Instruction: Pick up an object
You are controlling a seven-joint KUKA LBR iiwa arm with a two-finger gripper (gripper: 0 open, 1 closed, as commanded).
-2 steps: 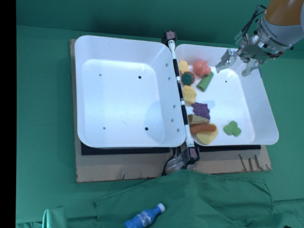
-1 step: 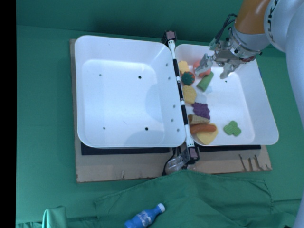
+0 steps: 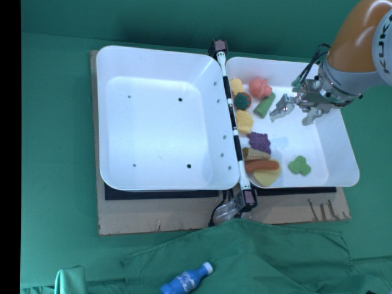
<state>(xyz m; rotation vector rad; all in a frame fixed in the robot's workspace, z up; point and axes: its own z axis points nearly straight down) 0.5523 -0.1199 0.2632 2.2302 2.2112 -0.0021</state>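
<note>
My gripper [image 3: 297, 112] hangs over the right bin [image 3: 334, 149], fingers spread open with nothing between them. Just left of its left finger [image 3: 281, 108] lies a green cylinder [image 3: 264, 105]. Along the bin's left side lie a pink-red toy [image 3: 260, 87], a dark green and red piece [image 3: 243, 100], yellow pieces [image 3: 244, 122], purple grapes [image 3: 260, 142], a red sausage [image 3: 262, 165] and a yellow slice [image 3: 267, 177]. A green leafy toy [image 3: 299, 165] sits near the front of the bin.
The left bin [image 3: 162, 118] stands beside the right one, with a black and white divider [image 3: 231, 124] between them. Both rest on cardboard [image 3: 153, 216] on green cloth. A blue bottle [image 3: 186, 279] lies on the cloth at the front.
</note>
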